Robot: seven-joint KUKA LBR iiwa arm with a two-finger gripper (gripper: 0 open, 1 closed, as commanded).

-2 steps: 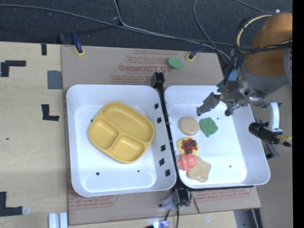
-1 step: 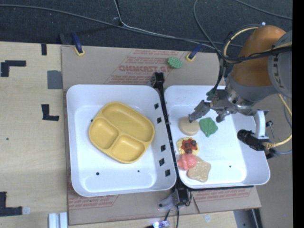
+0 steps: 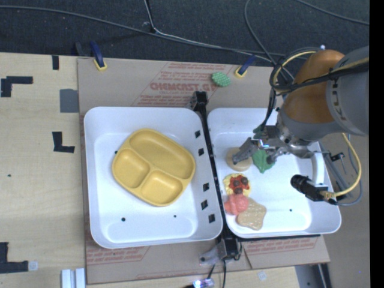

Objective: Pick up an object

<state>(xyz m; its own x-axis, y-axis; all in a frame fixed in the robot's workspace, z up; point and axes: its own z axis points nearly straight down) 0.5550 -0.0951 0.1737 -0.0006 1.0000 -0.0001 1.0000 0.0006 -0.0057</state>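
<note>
My gripper (image 3: 260, 155) hangs over the back of the right bin (image 3: 300, 221), reaching in from the right. A small green object (image 3: 262, 161) sits between its grey fingers (image 3: 242, 155), which are closed against its sides. Just left of it lies a round tan piece (image 3: 237, 161). Toward the front of the bin are a yellow-and-red toy (image 3: 238, 183), a pink piece (image 3: 235, 204) and a beige biscuit-shaped piece (image 3: 252, 215).
The left bin (image 3: 102, 221) holds a yellow divided plate (image 3: 153, 167). A black divider (image 3: 207, 161) runs between the bins. A green knobbly object (image 3: 221, 79) lies on the cardboard behind them. A black cable fitting (image 3: 306, 186) and a yellow cable hang off the arm over the right bin.
</note>
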